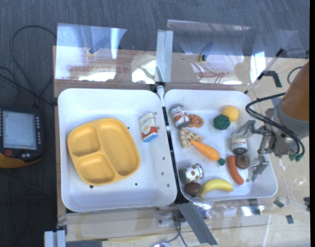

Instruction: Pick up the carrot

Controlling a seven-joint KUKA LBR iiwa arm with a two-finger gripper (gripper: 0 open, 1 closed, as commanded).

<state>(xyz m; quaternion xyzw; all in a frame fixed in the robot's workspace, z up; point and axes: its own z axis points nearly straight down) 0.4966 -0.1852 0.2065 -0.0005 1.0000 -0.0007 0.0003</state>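
1. Here, the carrot (206,150) lies in the right bin (260,99), near its middle; its long axis runs diagonally, from upper left to lower right in the view.
2. The carrot's body is bright orange and tapers toward the upper left; a small dark green stub marks the lower-right end, so the leaf end points toward the tool side of the bin.
3. The narrow end of the carrot lies just beside a tan waffle-patterned wedge (189,137); the green end sits near a red sausage (234,169) and a brown round piece (242,161).
4. The tool (260,163) hangs over the right part of the right bin, apart from the carrot; nothing is seen between its fingers, and how far they stand open cannot be told from this view.
5. The grey arm (296,104), with its orange band, enters from the right edge of the view.
6. Other contents of the right bin: a small can (179,116) and a pretzel (195,121) at upper left, a yellow lemon (230,112), a dark green vegetable (222,122), a second can (239,144) close to the tool, a third can (194,173) lower left, a banana (216,187) and a dark round piece (193,189) at the near wall.
7. The left bin (75,99) holds a yellow divided tray (103,150) and, to its right, a small carton (149,126).
8. A handheld control pendant (17,136) lies on the dark floor, left of the worktop (65,55).
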